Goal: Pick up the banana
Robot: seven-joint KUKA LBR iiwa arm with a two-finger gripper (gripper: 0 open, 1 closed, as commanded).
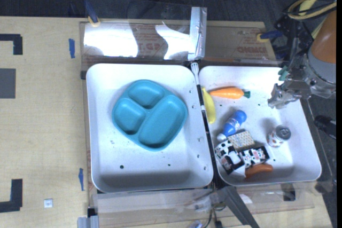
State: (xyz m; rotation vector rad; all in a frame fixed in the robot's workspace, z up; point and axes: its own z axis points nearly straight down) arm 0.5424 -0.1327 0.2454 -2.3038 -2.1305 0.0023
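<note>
Camera view looks down on two white bins: the left bin (99, 115) carries a blue divided plate (149, 114), and the right bin (310, 163) is cluttered. Along the right bin's left wall lies the banana (208, 105), its long axis running roughly up and down the picture, just below the tip of a carrot (228, 93) and beside a blue bottle (234, 122). The gripper (281, 94) hovers near the bin's right side, holding nothing visible; whether it is wide or narrow cannot be told. The banana therefore lies well to its left across the bin.
</note>
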